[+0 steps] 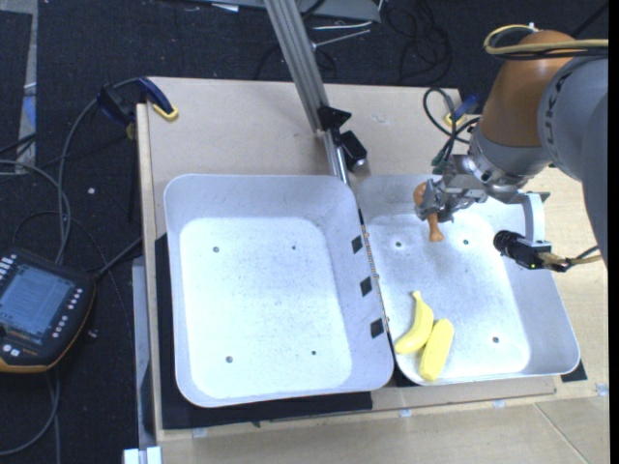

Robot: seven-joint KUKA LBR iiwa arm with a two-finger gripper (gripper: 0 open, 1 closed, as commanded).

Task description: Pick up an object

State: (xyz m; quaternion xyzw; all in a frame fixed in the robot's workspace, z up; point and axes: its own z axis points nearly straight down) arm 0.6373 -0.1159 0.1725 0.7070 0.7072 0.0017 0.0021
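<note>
Desk (242, 133) carried two white bins; left bin (193, 211) bare, right bin (542, 336) w/ two bananas (426, 338) at near-left corner. Pincer (437, 204) sat over right bin's far side, small orange obj (430, 211) betw. fingers, apparently held. Judgement: lift straight up, slow, grip steady, no sideways swing.

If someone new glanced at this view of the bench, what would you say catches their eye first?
Probably the grey arm with its orange band reaching in from the right, its gripper low over the far end of the right white bin with a small orange object at its tip. Next, the two yellow banana-shaped pieces lying together at that bin's near left corner. The left white bin beside it looks bare.
</note>
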